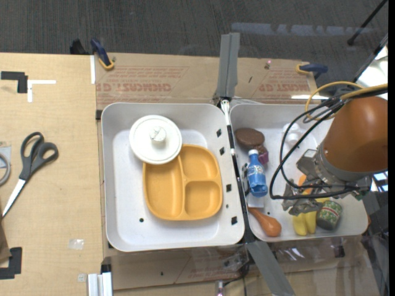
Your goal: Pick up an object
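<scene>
Camera view looks down on the worktop, pale wood on the left with brown cardboard under two white bins. Left bin holds a yellow divided tray and, overlapping the tray's far left corner, a round white lid with a knob. Right bin is partly covered by the arm, whose orange band hangs over the bin's right half with black and yellow cables looping around it. The claw sits low in the bin, just above a yellow item and a small can at the near wall; I cannot tell whether it is open, closed or gripping anything. Along the bin's left side lie a brown round object at the far end, a blue bottle in the middle, and an orange-brown drumstick-shaped item nearest. Scissors with black handles rest on the bare wood well left of the bins.
</scene>
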You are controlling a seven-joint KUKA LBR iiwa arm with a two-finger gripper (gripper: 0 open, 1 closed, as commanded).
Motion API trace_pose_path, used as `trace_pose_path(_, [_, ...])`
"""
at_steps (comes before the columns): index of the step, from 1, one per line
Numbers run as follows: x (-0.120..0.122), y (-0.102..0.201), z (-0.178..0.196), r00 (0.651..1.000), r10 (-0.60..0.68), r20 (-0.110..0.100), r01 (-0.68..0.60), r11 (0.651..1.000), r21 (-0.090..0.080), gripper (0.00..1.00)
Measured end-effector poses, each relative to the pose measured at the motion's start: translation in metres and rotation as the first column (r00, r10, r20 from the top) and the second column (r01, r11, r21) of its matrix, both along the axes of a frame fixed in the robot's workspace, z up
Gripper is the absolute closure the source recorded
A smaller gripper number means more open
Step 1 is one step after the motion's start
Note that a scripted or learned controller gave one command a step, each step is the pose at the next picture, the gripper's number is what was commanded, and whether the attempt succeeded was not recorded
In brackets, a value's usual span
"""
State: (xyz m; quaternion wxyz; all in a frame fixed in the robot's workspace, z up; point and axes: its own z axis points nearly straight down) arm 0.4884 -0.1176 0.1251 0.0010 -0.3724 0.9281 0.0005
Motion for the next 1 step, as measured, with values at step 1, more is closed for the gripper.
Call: trace_pose_path(1, [0.0625,0.0241,-0.0318,0.978,-0.209,0.004,0.209,0.978,0.001,1.0])
